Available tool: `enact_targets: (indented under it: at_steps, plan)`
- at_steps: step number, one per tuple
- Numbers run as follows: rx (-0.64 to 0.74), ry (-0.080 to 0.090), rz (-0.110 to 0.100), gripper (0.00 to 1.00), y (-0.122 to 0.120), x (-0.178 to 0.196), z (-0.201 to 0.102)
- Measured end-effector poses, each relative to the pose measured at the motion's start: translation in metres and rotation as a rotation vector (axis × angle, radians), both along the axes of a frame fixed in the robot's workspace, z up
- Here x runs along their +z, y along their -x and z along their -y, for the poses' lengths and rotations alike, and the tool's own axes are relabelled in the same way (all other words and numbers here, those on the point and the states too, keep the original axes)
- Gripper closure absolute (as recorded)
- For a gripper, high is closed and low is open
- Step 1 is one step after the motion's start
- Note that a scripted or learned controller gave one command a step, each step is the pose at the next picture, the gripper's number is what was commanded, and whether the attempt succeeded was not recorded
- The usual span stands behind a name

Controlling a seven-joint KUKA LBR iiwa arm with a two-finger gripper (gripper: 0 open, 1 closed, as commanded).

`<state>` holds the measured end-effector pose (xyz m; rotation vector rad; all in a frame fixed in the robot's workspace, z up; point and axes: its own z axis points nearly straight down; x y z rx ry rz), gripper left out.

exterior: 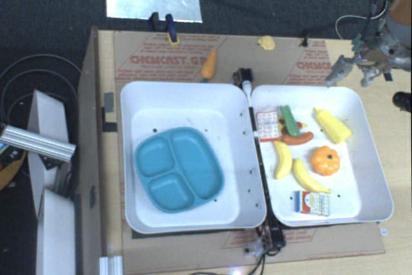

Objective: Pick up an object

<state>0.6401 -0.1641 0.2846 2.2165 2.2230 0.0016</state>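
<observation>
Camera view: orange pumpkin (325, 160), ribbed, green stem, in right bin (370, 138); gripper (355, 72) jaws spread wide, holding nothing.

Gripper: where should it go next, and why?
Probably down and left, toward the yellow bottle. The gripper, open, sits above the right bin's far corner, holding nothing, and the bottle is the nearest object, lying apart from the others.
</observation>
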Motion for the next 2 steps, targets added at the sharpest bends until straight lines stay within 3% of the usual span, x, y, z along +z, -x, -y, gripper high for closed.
enact_targets:
  at_steps: [1, 2]
  plan:
    - [-0.002, -0.005, -0.017, 0.0, 0.047, -0.164, -0.011]
    - [-0.006, -0.003, -0.008, 0.0, 0.108, -0.203, 0.002]
